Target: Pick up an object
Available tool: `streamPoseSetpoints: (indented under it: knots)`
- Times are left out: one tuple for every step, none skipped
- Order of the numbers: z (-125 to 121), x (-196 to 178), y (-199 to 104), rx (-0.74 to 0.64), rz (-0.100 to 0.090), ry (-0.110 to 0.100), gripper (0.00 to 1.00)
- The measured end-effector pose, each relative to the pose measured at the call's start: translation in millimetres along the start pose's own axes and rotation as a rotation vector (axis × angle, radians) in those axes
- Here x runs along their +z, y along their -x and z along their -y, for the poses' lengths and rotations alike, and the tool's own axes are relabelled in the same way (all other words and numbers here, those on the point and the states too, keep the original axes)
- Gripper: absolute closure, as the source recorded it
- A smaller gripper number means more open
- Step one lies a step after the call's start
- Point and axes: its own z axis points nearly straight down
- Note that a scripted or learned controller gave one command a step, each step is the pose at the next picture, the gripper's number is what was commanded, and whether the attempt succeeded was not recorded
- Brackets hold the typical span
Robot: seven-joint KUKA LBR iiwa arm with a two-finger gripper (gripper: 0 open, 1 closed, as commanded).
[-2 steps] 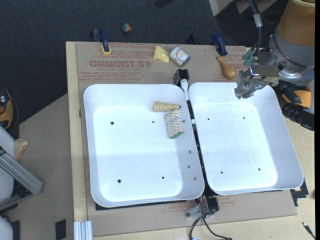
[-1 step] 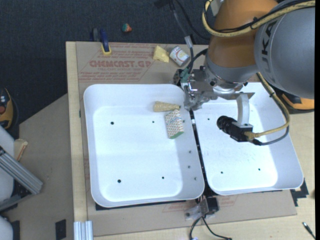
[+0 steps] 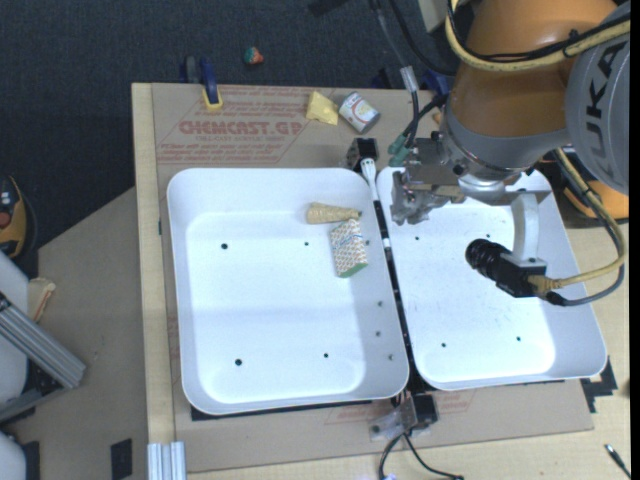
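While gripper hovers at right bin top-left corner, jaws state unclear.

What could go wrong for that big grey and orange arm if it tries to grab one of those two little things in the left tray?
1. The tan cone-shaped piece and the patterned green-and-white packet lie close together, so closing on one might nudge the other away.
2. Both sit near the right wall of the left white bin, while the gripper hangs over the right white bin; crossing over low could clip the rims.
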Motion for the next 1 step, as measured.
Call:
streamPoseSetpoints:
  knots:
    - [-44.3,-29.2,-79.2,-0.006,-0.001,0.004,1.00]
